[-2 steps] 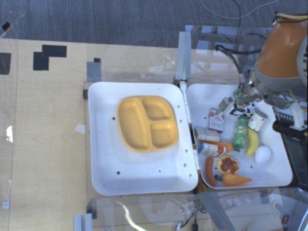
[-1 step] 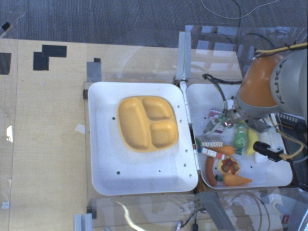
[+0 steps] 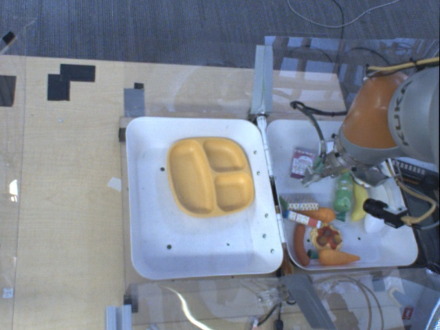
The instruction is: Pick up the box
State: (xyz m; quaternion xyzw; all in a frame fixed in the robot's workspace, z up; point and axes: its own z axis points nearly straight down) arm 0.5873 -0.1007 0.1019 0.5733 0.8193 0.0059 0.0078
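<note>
Box [image 3: 301, 162] lies just beside the gripper [image 3: 317, 174] (finger spread can't be told); crowding bottle [image 3: 342, 195] could spoil the grasp.

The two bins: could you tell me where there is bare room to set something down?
Left bin: bare floor rings the yellow tray, widest along its left and front walls. Right bin: crowded at the front with toy food under the gripper; only its back-left corner is bare.
</note>
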